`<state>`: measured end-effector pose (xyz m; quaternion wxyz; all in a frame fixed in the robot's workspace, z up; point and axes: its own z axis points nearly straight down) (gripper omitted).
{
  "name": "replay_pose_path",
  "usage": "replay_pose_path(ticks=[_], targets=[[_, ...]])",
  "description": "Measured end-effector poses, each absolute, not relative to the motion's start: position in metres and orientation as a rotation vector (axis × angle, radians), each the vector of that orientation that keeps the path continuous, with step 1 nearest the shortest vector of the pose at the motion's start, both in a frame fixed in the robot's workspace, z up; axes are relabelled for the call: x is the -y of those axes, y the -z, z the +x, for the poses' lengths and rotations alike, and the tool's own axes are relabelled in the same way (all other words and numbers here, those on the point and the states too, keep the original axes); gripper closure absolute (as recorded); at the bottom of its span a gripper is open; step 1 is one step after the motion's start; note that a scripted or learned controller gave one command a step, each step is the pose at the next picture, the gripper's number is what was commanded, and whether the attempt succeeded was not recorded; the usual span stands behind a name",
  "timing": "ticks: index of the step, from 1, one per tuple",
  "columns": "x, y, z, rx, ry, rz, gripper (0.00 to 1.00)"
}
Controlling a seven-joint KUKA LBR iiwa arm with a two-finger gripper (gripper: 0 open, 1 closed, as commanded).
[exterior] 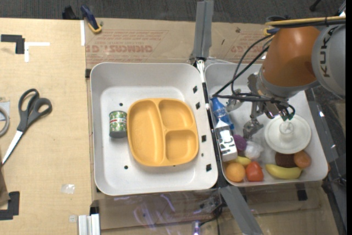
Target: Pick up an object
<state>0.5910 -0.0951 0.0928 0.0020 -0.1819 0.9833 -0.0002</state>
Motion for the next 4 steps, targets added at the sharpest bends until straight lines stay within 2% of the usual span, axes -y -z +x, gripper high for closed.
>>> replay_pose_path(ticks=[1, 2, 3, 4], targets=[[0.092, -0.093, 0.609, -3.088, 0.001, -0.542, 0.00], [0.092, -0.104, 0.610, -3.082, 0.003, -0.544, 1.00], [0.139, -0.280, 0.594, -3.024, 0.002, -0.827, 1.00], [0.127, -0.103, 0.578, -3.106, -0.001, -0.452, 1.00]])
